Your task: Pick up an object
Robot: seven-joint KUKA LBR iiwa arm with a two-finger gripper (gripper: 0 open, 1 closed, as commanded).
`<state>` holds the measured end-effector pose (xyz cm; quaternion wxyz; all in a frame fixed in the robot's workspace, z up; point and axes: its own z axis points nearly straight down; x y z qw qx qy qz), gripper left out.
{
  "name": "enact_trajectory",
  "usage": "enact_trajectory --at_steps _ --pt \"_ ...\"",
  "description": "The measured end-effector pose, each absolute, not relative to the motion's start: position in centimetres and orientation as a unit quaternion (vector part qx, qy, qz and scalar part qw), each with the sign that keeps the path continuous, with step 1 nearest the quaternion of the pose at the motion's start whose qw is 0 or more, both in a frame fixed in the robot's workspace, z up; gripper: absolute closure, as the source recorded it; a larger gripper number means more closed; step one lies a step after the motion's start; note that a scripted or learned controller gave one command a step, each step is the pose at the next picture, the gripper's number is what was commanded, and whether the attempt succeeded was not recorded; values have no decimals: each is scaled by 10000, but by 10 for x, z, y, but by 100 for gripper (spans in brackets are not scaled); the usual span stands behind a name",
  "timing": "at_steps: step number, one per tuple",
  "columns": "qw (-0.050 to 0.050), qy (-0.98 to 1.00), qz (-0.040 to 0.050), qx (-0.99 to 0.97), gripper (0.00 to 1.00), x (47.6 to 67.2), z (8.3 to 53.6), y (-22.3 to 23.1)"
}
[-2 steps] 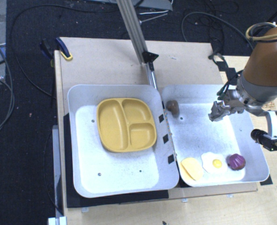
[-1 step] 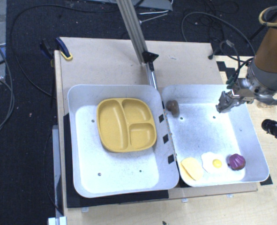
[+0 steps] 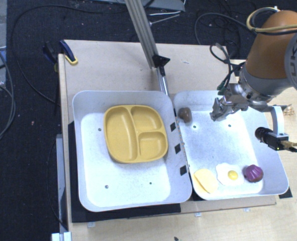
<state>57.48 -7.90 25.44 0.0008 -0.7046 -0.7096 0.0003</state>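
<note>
In the right bin [image 3: 228, 144] lie a small brown round object [image 3: 185, 115] at the far left corner, a yellow wedge [image 3: 205, 180], a fried egg [image 3: 230, 174] and a purple round object [image 3: 253, 173] along the near edge. My gripper [image 3: 219, 113] hangs over the far part of the right bin, to the right of the brown object and apart from it. Nothing shows between its fingers.
The left bin [image 3: 88, 149] holds a yellow divided plate [image 3: 136, 133]. A metal pole [image 3: 145, 31] slants down to the bins' far junction. A black fitting [image 3: 269, 137] sits at the right bin's right rim. Cables lie on the floor beyond.
</note>
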Motion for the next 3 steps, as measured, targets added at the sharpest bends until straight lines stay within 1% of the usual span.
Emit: enact_trajectory --at_steps 1,2,3 --pt "-2 -7103 -10 -7039 100 585 257 -21" --pt "14 -7099 6 -7043 100 588 236 33" --pt "3 -7100 -4 -7042 100 595 225 92"
